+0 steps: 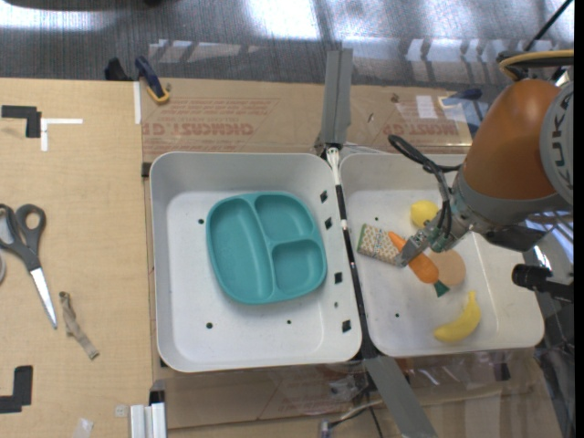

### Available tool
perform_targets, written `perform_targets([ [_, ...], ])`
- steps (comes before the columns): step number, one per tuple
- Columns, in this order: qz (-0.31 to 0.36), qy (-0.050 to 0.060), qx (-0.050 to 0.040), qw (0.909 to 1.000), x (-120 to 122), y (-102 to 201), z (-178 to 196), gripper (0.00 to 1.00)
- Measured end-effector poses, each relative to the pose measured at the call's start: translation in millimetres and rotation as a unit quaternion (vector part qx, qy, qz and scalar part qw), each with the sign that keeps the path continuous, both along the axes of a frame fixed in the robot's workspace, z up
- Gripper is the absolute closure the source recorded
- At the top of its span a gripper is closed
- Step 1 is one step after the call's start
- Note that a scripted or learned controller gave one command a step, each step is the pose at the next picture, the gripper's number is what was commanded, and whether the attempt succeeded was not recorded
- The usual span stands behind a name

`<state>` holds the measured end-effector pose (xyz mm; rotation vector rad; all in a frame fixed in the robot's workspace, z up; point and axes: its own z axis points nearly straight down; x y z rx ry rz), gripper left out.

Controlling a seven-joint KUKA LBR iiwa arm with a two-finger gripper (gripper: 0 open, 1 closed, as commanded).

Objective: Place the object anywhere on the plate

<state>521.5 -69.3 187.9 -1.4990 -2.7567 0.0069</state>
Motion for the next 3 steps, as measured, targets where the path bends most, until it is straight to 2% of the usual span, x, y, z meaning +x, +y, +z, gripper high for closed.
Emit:
perform_targets([
  [1, 0.027, -0.001, -0.0004, 0.9996, 33, 87, 84, 1.0],
  [2, 0.121, -0.001, -0.0003, 0.9927, 45, 178, 135, 1.0],
  [3, 0.12, -0.001, -0.0003, 0.9927, 45, 178, 135, 0.0],
])
